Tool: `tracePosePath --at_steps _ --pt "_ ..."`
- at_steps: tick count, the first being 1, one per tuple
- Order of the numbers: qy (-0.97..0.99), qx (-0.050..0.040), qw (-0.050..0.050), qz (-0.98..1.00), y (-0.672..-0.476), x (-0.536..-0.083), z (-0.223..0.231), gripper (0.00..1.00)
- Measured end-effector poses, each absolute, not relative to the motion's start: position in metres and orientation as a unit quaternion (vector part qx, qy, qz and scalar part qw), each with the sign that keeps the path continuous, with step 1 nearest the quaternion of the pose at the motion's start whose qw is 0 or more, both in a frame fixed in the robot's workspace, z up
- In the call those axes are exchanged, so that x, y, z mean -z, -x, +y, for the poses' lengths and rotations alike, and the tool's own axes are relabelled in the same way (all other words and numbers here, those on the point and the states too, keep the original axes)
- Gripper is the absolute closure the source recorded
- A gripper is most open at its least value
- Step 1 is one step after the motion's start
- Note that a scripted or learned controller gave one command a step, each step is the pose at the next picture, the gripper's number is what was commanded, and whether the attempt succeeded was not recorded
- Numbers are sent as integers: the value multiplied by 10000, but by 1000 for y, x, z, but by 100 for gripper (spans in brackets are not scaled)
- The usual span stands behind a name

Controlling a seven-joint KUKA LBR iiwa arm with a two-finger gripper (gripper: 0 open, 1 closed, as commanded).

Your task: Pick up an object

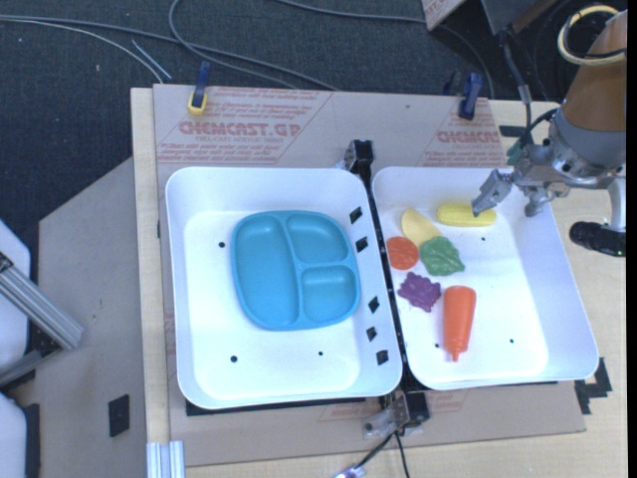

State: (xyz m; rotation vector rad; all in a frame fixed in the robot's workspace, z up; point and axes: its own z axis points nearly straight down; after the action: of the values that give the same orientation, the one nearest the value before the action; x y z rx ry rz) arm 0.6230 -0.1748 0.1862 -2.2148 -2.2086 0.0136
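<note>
Two shallow white bins side by side on a board-topped bench; left bin (199, 366) carries a light-blue plastic divided plate (296, 268), three compartments, lying flat near the bin's middle.

Right bin (557, 307) holds the toy food, clustered toward its left half: a yellow banana-like piece (460, 215) lying flat at the far side; a second yellow rounded piece (417, 225) just left of it; an orange-red round toy (402, 253) near the divider; a green leafy toy (441, 257) touching or just beside the red one; a purple grape-cluster toy (419, 291) below those; an orange carrot toy (457, 321) lying lengthwise, tip toward the near rim, a little apart from the grapes.

Grey arm with orange band enters from the right; two-finger gripper (512, 195) low over the far part of the right bin; fingers spread apart, nothing between them; left fingertip (485, 199) at the right end of the banana-like piece, contact uncertain; the other finger well to the right over bare bin floor.

Blue-and-yellow clamps (199, 96) at the board's far edge; cables on the dark floor beyond.
</note>
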Motion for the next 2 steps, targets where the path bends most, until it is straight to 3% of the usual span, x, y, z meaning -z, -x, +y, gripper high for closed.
tracePosePath --at_steps 1,2 --pt "7069 0 5 -7073 -626 -195 -174 0" --pt "7069 -11 23 -7073 -617 -144 -170 0"
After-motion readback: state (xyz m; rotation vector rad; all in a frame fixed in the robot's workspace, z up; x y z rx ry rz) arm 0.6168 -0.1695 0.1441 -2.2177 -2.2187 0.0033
